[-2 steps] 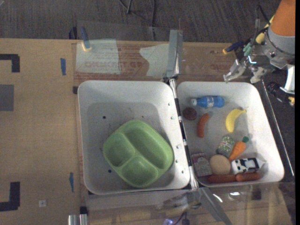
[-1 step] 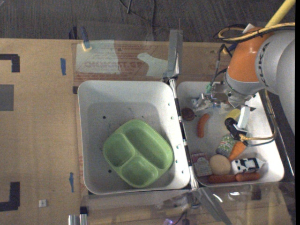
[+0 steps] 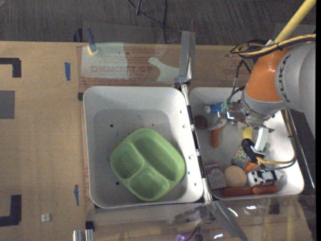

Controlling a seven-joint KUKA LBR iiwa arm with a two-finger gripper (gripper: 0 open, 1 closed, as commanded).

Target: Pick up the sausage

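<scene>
1. Grey KUKA arm with orange band reached in from the right over the right-hand shallow white bin; the gripper hung low in that bin's upper left part. Whether it was wide, narrow or holding anything: cannot tell, the metal parts blur together.
2. Task thing: long reddish-brown sausage lay flat along the near wall of the right bin, well apart from the gripper, touching nothing of the arm.
3. Just beside the gripper lay a short orange carrot-like stick and a dark brown round disc. Risk: the same slim shape and warm colour could draw a grasp onto the stick instead of the sausage.
4. A beige egg-shaped ball sat just above the sausage, with small cluttered items near it. Risk: fingers coming down could strike the ball or knock clutter aside.
5. Sausage hugged the bin wall. Risk: one finger could land on the rim, or the round sausage could roll out of the pinch.
6. Left white bin held a green divided plastic plate; not involved.
</scene>
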